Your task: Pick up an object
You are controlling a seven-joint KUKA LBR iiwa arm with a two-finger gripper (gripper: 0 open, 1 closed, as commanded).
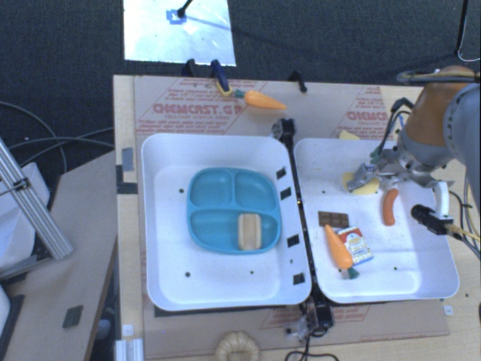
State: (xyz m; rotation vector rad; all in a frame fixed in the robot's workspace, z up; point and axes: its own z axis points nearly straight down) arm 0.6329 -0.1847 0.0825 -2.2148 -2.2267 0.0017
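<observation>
The grey arm's hand, fingers' spread impossible to tell, hovers at a pale yellow piece beside an orange sausage, brown chocolate bar and toy carrot.

In the right bin, a pale yellow wedge-shaped piece lies near the bin's upper middle. An orange-red sausage lies lengthwise just right of it. Lower down, a flat dark brown chocolate bar sits above an orange toy carrot, which touches a small printed carton.
</observation>
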